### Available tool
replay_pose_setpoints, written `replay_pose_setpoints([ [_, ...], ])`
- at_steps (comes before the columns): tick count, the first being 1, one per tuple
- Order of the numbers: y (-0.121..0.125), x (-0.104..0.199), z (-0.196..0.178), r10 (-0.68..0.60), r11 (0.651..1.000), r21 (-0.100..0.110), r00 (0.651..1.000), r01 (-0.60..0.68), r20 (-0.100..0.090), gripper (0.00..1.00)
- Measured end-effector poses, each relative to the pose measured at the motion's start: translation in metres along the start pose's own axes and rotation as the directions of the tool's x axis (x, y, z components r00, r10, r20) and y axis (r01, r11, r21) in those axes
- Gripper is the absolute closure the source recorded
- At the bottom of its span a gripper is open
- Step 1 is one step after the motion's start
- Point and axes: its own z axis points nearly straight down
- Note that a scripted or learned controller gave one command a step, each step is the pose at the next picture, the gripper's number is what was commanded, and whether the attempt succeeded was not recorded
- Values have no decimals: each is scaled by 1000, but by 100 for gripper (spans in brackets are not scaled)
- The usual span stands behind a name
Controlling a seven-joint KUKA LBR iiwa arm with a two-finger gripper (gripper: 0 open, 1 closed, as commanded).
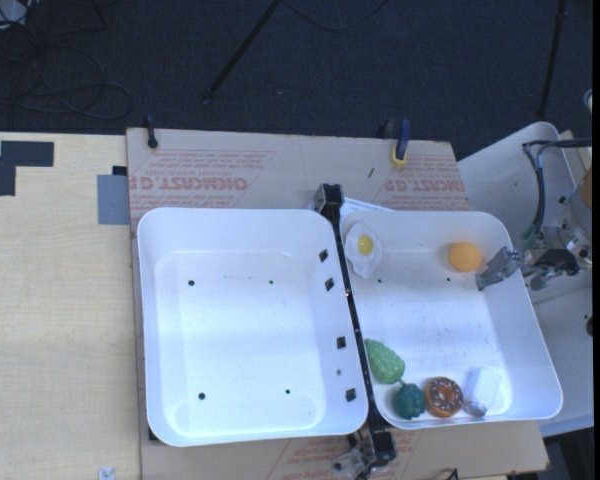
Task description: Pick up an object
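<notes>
Gripper (502,266) hung at the right bin's (525,318) 3 o'clock rim, whether open or closed I could not tell, nothing seen in it; nearest pick was the orange ball (465,257), just beside it toward 9 o'clock, and a straight descent centred on the ball looked wisest since it would likely roll. Fried-egg toy (364,247) lay at 10 o'clock by the divider; green piece (385,361), teal piece (410,401), doughnut (443,396) and white block (487,386) crowded 6 o'clock, a poorer target.
</notes>
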Motion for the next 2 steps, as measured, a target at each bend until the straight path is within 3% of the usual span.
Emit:
replay_pose_setpoints([
  [1,-55,27,-119,-3,1000,-6,1000,3,-2,0],
  [2,-61,78,-252,-8,1000,-12,1000,8,-1,0],
])
